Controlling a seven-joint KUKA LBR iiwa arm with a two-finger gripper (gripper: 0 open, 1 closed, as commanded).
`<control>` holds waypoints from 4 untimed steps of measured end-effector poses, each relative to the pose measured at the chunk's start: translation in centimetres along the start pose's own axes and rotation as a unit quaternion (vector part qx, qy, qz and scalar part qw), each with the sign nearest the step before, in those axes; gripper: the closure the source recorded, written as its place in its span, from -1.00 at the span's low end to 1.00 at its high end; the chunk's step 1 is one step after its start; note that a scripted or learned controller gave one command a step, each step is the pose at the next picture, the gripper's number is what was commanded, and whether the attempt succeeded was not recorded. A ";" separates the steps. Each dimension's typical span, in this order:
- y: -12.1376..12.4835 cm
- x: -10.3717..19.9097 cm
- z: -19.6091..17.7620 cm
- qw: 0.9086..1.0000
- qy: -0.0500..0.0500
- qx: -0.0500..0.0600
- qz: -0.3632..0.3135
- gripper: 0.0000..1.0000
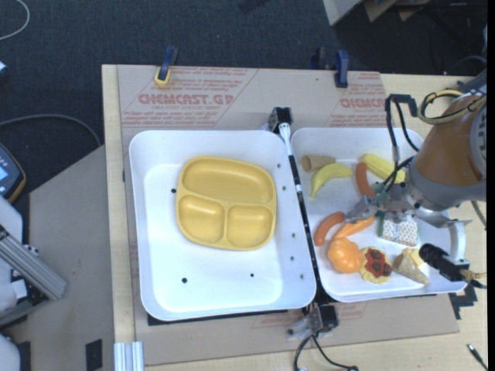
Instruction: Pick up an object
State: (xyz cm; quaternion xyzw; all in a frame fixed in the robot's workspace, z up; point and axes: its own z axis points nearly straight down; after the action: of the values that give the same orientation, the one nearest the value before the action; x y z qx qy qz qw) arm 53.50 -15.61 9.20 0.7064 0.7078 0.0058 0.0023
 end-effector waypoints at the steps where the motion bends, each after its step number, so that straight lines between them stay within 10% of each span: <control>1: 0.4 -0.4 -1.7 1.000 -0.004 -0.008 0.001 1.00; 4: 0.8 -0.6 -13.4 1.000 -0.004 0.003 0.000 1.00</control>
State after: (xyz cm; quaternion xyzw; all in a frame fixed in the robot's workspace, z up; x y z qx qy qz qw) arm 54.13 -16.25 22.62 0.7067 0.7075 0.0011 0.0026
